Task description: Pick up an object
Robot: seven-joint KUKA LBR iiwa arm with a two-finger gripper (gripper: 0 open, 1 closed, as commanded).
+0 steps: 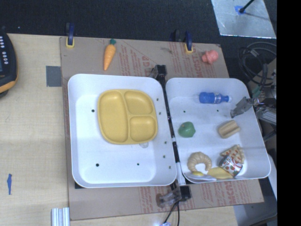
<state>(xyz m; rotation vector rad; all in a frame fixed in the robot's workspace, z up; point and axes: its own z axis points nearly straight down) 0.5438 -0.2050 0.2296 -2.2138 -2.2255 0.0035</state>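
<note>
The right bin holds a blue bottle at the back, a green round object on its left side and a tan roll to the right. A croissant, a banana and a patterned packet lie along the front. My gripper reaches in low over the bin's right rim, just right of the bottle and above the tan roll, with nothing visibly in it.
A yellow divided plate lies in the left bin. On the cardboard behind the bins lie a toy carrot and a pink object. A black and orange device sits at the far left.
</note>
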